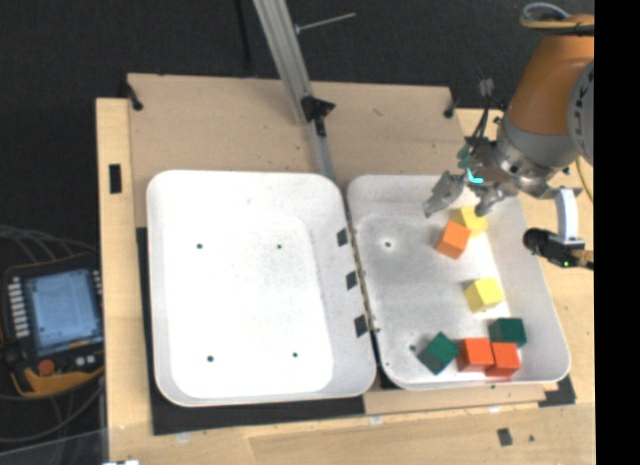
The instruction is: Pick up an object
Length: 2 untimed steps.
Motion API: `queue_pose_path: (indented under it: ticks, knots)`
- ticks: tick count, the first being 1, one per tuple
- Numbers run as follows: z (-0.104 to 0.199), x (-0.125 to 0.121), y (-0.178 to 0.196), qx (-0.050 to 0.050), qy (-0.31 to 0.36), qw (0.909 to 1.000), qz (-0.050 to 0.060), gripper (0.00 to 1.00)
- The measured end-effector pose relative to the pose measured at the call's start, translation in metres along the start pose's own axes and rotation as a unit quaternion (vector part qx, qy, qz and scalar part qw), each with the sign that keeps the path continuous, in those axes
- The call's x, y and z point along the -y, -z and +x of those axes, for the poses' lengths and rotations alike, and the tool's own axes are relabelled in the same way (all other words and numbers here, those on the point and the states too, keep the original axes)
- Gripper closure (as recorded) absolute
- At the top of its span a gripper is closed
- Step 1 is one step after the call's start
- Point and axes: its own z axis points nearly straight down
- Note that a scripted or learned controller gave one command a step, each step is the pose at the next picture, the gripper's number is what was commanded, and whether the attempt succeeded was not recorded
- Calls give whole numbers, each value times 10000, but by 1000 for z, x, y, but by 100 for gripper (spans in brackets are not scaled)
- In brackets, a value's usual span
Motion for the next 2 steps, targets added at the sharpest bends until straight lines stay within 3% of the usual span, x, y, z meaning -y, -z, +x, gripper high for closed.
queue_pose_path:
  ticks: [1,2]
  knots:
    - [0,-1,3,11,9,10000,-20,0]
    - [-12,-1,-50,13,-14,10000,3,0]
